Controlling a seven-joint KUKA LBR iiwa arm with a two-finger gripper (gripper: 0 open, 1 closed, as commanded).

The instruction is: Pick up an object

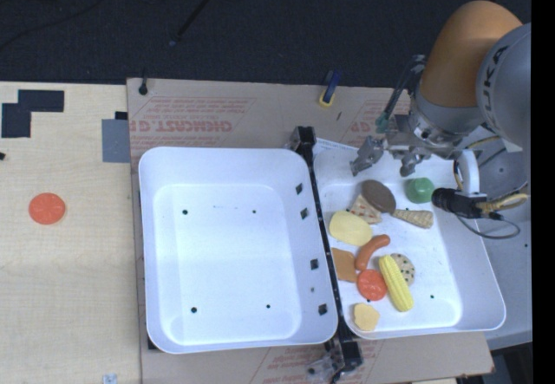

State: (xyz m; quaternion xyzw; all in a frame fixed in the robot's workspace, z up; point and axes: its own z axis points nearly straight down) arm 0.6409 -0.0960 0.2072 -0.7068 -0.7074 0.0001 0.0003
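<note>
The toy foods are lying bunched in the right bin (473,287), toward its middle: a brown piece (379,195) is sitting beside a green ball (420,190), a yellow piece (349,228) is touching a sausage (373,251), and a corn cob (395,282) is leaning against a red tomato (371,284). The hand (387,160) is hovering released over the bin's far edge, grasping nothing, just above the brown piece. The left bin (225,252) is standing alongside on the counter (61,287)

Toy food pile (379,248) in right bin (473,304)
</note>
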